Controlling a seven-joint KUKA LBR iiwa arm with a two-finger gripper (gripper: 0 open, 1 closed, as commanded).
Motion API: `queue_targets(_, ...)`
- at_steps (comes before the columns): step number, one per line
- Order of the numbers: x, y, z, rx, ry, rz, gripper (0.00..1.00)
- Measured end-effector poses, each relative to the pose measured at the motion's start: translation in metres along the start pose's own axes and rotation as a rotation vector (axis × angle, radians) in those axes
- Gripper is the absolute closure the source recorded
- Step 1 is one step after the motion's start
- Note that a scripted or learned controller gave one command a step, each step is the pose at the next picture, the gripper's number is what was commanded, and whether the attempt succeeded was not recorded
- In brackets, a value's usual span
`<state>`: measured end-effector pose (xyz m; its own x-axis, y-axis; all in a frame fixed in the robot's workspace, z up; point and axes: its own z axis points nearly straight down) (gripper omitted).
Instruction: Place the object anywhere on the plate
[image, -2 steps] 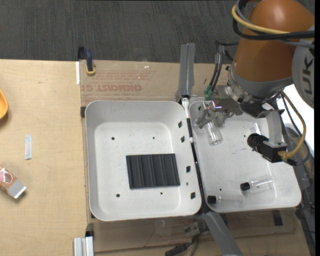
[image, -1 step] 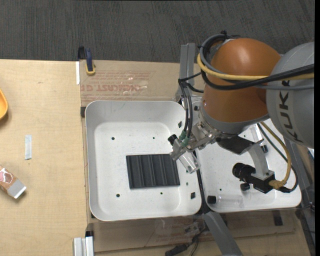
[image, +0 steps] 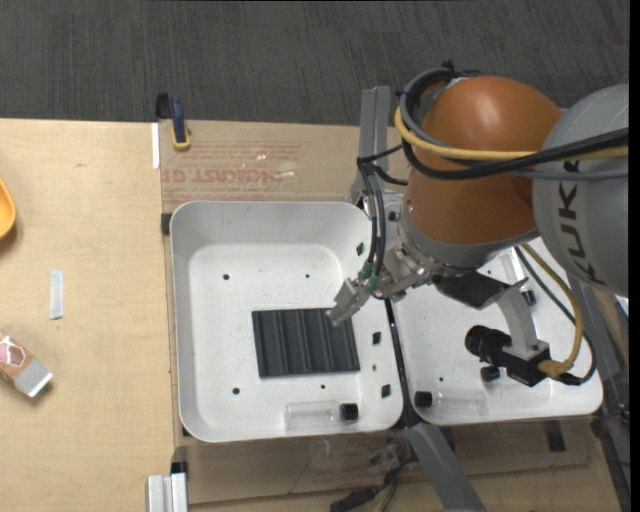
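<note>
A black ridged plate (image: 305, 341) lies flat in the left white bin (image: 215, 250), a little right of its middle. My gripper (image: 345, 303) hangs just above the plate's upper right corner, reaching over from the divider between the bins. I see nothing in it that I can make out. A small clear piece with a black end (image: 322, 411) rests against the left bin's front wall, below the plate.
The right bin (image: 560, 400) is largely covered by the arm's orange band (image: 470, 160) and a black fitting with cables (image: 500, 352). Small black bits (image: 378, 338) sit near the divider. On the bench to the left lie a wrapped item (image: 22, 366) and a small strip (image: 56, 294).
</note>
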<state>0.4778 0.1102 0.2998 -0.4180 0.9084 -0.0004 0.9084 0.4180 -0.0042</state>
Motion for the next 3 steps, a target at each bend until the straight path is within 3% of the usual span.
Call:
queue_targets(1, -0.0017, 0.0003, -0.008, 0.002, -0.001, 0.004, 1.0)
queue_targets(2, -0.0016, 0.0003, -0.008, 0.002, -0.001, 0.004, 0.0)
queue_targets(3, -0.0032, 0.0005, -0.016, 0.005, -0.002, 0.007, 1.0)
